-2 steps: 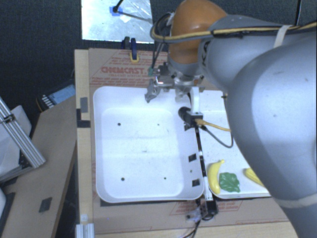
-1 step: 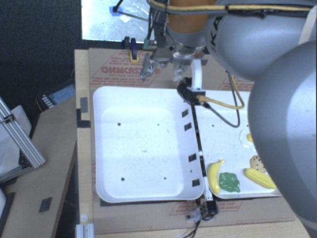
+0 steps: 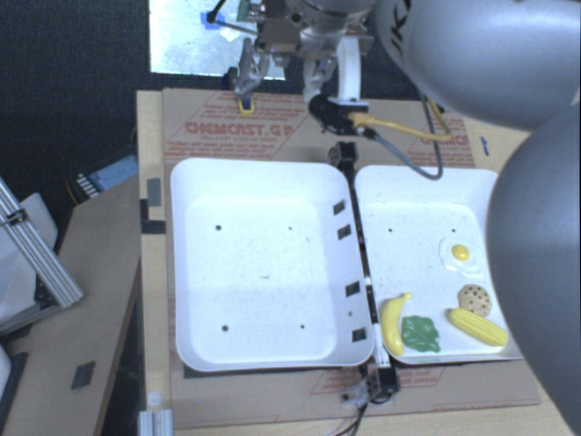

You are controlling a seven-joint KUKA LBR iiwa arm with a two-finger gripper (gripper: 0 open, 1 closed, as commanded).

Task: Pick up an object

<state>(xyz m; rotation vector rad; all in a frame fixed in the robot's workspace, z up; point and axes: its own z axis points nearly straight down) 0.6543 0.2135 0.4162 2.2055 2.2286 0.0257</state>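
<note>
The gripper (image 3: 277, 75) hangs high over the far edge of the bench, beyond the left bin (image 3: 191, 243), above the printed brown cardboard (image 3: 218, 125) under both bins; its two fingers look spread with a clear gap and nothing between them. Everything worth picking lies in the right bin (image 3: 399, 216), clustered toward its near edge and well apart from the gripper. Taking the divider (image 3: 356, 243) where the two bins meet as the landmark: a banana (image 3: 392, 323) stands just beside it at its near end, a green leafy piece (image 3: 421, 334) touches the banana on the side away from the divider, a corn cob (image 3: 477, 327) lies farther out along the near rim, a cookie (image 3: 473, 298) sits just behind the corn, and a fried egg (image 3: 459, 254) rests farther back, all well out from the divider. As I judge it, no object has been chosen yet, so the risks lie ahead. The banana hugs the bin wall, and a finger coming down there could strike the rim or the divider clips. The egg and cookie are flat and may slip from a pinch. The banana and the leaf touch, so a descent between them may shove one aside rather than grasp it
</note>
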